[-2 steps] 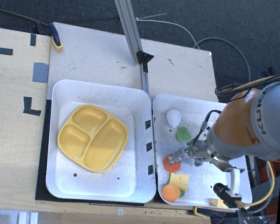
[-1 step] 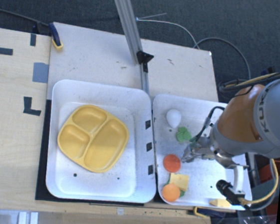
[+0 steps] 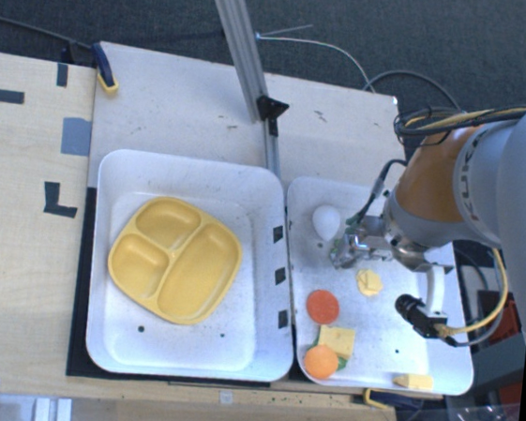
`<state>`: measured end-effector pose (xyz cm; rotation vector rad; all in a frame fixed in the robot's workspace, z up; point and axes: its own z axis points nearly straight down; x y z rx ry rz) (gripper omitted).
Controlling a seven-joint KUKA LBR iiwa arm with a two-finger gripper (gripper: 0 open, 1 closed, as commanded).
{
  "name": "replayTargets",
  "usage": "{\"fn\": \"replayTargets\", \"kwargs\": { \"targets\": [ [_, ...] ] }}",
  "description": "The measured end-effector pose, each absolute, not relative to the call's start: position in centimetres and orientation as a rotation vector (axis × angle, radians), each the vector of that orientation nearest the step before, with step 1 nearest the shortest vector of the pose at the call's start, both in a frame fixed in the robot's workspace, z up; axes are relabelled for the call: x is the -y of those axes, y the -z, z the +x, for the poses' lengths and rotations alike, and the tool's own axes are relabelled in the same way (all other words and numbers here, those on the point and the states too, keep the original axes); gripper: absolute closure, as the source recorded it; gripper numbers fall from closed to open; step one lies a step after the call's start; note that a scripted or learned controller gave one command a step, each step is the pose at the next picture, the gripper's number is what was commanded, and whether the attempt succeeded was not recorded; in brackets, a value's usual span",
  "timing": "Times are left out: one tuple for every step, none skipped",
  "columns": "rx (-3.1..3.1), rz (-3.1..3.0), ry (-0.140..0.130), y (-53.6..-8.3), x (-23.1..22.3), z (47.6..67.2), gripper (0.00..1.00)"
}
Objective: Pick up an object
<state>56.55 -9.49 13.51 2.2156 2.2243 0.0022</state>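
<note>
White egg (image 3: 325, 221) just left of jaws (image 3: 345, 252), right bin (image 3: 434, 366)

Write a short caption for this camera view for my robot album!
Robot gripper hovers over toy food in the right bin; a yellow tray sits in the left bin.

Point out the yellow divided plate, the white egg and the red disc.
yellow divided plate (image 3: 175, 259), camera view, centre ridge.
white egg (image 3: 325, 221), camera view, middle of shell.
red disc (image 3: 323, 307), camera view, centre of top face.
</note>
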Motion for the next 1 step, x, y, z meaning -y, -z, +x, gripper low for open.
{"fn": "replayTargets", "kwargs": {
  "targets": [
    [-2.222,2.211,-0.009,-19.2,7.72,65.66,1.0]
  ]
}}
